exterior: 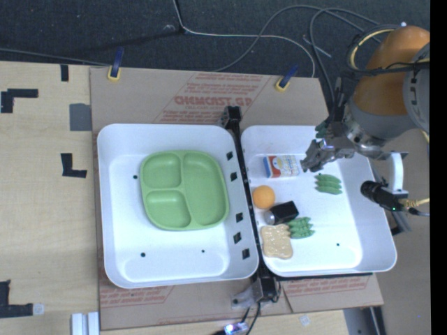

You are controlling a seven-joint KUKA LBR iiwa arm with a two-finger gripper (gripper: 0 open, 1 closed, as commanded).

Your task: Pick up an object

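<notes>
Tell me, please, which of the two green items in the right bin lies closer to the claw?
The upper green item, just below the claw. The other green item lies lower in the bin, beside the black block and tan piece.

Bright, even overhead light; soft shadows, slightly blurry throughout.

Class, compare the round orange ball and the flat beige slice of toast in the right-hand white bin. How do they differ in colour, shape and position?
The round orange ball is bright orange; the flat beige slice of toast is pale tan. The ball is a sphere, the toast a flat, roughly square slab lying down. The ball sits farther from the near edge of the right-hand white bin, the toast closer to it. Both lie near the bin's left wall, away from the gripper.
</notes>
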